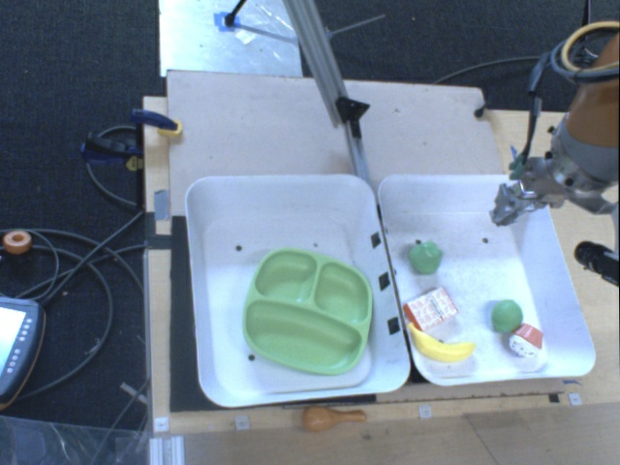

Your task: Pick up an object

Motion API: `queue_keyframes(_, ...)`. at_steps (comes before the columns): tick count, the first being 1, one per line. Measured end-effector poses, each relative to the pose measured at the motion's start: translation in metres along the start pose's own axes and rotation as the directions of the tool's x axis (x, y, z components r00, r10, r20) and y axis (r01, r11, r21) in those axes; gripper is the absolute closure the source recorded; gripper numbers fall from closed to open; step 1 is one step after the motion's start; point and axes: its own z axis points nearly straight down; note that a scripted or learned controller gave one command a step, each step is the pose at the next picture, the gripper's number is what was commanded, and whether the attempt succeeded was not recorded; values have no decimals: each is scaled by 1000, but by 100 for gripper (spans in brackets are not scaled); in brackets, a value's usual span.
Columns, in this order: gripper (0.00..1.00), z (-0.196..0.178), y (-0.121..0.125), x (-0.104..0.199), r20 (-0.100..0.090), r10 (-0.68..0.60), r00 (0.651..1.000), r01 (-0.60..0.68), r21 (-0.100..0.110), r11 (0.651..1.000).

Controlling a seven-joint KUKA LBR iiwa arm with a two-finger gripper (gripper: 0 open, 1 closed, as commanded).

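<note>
Objects for picking lie in the right bin [562, 260], all of them below and to the left of the pincer [507, 209] as the camera sees it, and none between its fingers. Nearest to the pincer is a green pepper-like piece [424, 256], down and to its left on the bin floor. Further down from the pincer sits a green ball [506, 315], and touching that ball's lower right side is a small red and white item [526, 341], close to the bin's near rim. Well down and left of the pincer lies a red and white carton [430, 309], tilted, with a yellow banana [442, 347] just beneath it, touching or nearly so.

The pincer hangs over the far right part of the right bin, just inside its upper rim, at the end of the grey wrist that enters from the right edge. It carries nothing; whether its tips are spread or closed I cannot tell, since they show as a small dark grey mass.

Far to the pincer's left is the left bin [208, 260], holding a green divided plate [308, 310] with three compartments, set toward its near right portion. A slanted metal pole [315, 42] runs from the top of the view down to the join between the two bins. An orange-brown item [332, 417] rests on the bench edge in front of the bins, and cables [87, 260] trail on the dark floor at far left
</note>
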Motion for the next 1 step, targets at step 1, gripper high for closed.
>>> queue_keyframes(1,100,-6,-12,49,-1,0,1000,0,0,1000)
